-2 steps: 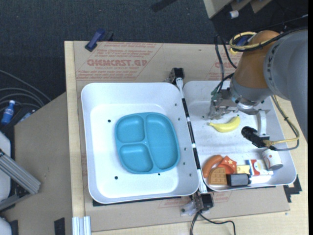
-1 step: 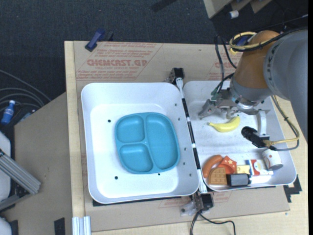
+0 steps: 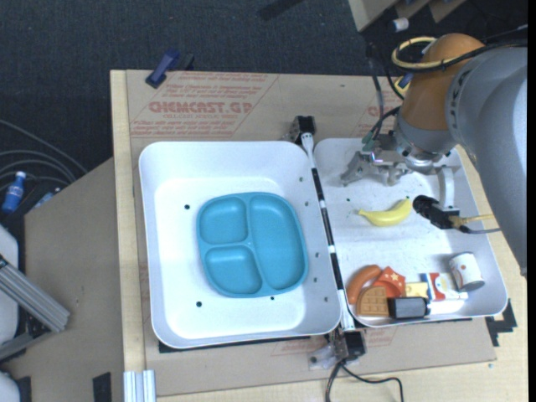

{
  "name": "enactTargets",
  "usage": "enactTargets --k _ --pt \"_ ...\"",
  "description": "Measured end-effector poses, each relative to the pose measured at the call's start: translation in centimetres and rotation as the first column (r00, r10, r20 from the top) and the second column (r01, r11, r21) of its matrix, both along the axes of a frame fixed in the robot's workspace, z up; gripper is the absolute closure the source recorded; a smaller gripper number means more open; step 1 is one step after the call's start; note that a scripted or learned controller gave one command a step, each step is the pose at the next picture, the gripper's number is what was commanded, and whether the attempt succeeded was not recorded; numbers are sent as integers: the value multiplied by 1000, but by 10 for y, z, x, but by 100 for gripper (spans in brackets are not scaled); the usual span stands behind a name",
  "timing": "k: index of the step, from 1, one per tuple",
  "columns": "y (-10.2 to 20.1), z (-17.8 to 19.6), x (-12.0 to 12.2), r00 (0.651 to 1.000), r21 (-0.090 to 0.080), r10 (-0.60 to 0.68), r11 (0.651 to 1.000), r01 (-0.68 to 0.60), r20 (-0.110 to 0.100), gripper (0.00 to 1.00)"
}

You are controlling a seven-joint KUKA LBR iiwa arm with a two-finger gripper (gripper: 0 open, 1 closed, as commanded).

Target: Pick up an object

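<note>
The small yellow plastic banana (image 3: 387, 215) lies in the right white bin (image 3: 481, 266), not picked up yet. The metal gripper (image 3: 378, 166) hovers just above it, fingers spread apart and holding nothing. Grabbing and lifting are left.

glossy blue plastic plate (image 3: 251, 244), matt white bins (image 3: 159, 224)

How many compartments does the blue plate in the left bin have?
3. The blue plate has one compartment at its upper left, one at its lower left, and one long compartment down its right side.
</note>
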State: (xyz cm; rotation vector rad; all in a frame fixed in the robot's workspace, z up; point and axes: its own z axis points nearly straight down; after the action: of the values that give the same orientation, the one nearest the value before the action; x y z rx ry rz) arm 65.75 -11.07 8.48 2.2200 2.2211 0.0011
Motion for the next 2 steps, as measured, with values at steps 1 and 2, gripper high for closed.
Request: enactTargets --k 1,2 --pt "7 0 -65 1000 1 -1 1000 1 -4 0" --pt "7 10 -65 1000 1 -2 1000 2 -2 100"
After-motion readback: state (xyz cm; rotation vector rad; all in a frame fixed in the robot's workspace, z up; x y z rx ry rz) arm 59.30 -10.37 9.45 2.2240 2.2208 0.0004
